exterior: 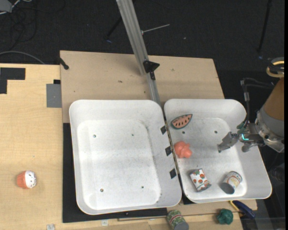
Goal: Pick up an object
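Nearest, lying in the right bin (252,189): a tipped can (230,181) and a spotted carton (199,179), close together. Further back, an orange lump (183,149) and a watermelon slice (181,121). Above bare floor between, the gripper (235,142), fingers spread, clasping nothing. Likely trouble: rolling away at a touch for the can, a glancing close on the carton.

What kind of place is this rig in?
Likely a robotics lab grasping bench: two white bins on a plywood bench, small toy-like items such as a watermelon slice and a can, cables on dark floor.
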{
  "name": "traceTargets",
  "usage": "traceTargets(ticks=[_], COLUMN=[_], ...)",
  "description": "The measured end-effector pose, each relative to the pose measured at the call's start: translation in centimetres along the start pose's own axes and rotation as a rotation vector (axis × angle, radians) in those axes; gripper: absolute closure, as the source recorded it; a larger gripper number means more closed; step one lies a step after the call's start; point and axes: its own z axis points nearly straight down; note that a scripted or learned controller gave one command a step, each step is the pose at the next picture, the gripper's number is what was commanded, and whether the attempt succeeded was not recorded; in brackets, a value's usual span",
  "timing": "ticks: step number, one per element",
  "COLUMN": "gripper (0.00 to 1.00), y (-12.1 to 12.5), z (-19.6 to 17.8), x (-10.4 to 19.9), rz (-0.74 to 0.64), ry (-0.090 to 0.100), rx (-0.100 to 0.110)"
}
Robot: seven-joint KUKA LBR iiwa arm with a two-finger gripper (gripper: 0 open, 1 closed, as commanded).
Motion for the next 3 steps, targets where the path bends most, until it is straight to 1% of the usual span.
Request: traceTargets(ticks=[1, 2, 3], gripper=[0.00, 0.00, 1.00], y=[-1.0, -1.1, -1.1], z=[4.9, 10.3, 9.0], x=[-0.2, -0.1, -0.3], rz=[-0.001, -0.001, 0.002], ry=[0.002, 0.002, 0.001], rx=[0.005, 0.005, 0.002])
